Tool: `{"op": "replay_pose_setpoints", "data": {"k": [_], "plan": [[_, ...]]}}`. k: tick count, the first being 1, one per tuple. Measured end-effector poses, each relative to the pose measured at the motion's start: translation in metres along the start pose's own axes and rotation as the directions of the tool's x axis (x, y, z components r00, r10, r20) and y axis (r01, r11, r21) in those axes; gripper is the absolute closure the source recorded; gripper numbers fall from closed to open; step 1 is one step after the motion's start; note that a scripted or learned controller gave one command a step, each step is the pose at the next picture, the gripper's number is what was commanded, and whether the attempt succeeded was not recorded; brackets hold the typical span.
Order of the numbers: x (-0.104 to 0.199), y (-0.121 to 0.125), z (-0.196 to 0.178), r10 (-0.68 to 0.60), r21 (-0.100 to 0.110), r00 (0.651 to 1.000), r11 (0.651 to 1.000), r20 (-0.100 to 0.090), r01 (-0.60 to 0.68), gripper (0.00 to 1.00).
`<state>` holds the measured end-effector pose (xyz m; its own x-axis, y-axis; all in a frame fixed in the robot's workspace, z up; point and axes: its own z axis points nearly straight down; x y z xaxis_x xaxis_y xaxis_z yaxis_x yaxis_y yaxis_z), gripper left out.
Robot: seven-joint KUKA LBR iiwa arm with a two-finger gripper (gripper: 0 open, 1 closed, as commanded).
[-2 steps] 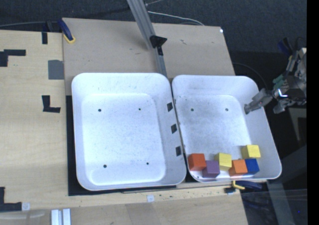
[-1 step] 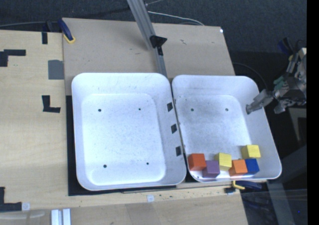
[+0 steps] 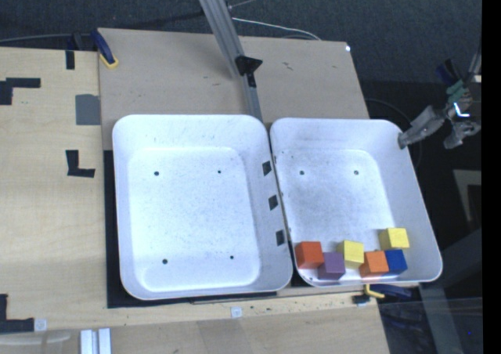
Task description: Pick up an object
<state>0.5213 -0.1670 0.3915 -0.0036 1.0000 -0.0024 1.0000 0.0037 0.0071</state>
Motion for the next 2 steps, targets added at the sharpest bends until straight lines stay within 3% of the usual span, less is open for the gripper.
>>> {"op": "replay_pose_setpoints", "data": {"k": [1, 2], "plan": [[-0.0004, -0.0009, -0.0064, 0.001, 0.008, 1.0, 1.0, -0.001, -0.001, 1.0], [-0.0005, -0.0011, -0.0059, 0.002, 0.008, 1.0, 1.0, 0.0, -0.002, 0.0]]}}
